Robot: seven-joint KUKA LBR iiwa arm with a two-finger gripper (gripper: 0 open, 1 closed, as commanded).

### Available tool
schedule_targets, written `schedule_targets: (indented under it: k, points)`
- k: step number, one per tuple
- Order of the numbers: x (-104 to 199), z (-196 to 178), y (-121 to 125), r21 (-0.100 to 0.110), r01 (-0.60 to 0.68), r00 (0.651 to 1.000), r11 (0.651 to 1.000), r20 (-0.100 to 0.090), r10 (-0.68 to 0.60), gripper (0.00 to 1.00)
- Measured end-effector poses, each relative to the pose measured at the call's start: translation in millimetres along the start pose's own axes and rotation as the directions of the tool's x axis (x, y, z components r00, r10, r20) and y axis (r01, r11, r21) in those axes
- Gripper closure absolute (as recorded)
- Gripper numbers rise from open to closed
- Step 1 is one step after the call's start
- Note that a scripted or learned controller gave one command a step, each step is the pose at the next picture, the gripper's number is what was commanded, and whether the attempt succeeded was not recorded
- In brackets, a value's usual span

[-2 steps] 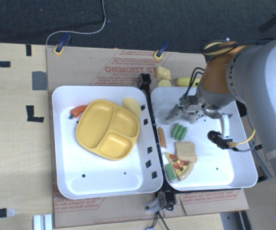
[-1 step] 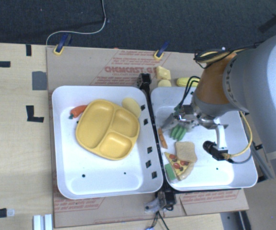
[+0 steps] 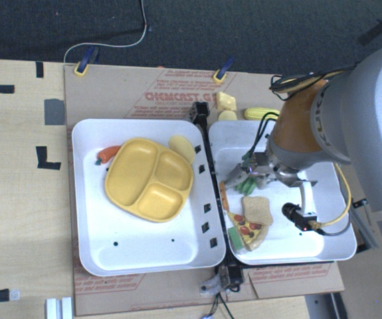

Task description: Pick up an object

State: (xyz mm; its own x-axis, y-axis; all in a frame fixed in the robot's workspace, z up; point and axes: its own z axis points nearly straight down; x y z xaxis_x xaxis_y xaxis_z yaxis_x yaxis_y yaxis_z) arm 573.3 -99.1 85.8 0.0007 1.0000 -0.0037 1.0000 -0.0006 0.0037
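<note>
While over rt bin, pincer touches green obj.

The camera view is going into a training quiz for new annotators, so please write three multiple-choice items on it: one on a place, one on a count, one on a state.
1. Where does the yellow divided plate lie?
A. left bin
B. right bin
C. on the cardboard

2. How many compartments does the plate have?
A. two
B. three
C. five

3. How does the plate sit?
A. flipped face down
B. standing on edge
C. flat, open side up

Answers:
1 A: it rests inside the left bin, while the tool is over the right bin.
2 B: three hollows show, split by raised ridges.
3 C: its hollows face the camera.
</note>
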Motion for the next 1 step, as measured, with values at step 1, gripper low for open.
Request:
schedule_targets:
  k: [1]
  points:
    - [-5.2, -0.1, -12.0, 0.000, 0.002, 1.000, 1.000, -0.002, -0.002, 0.00]
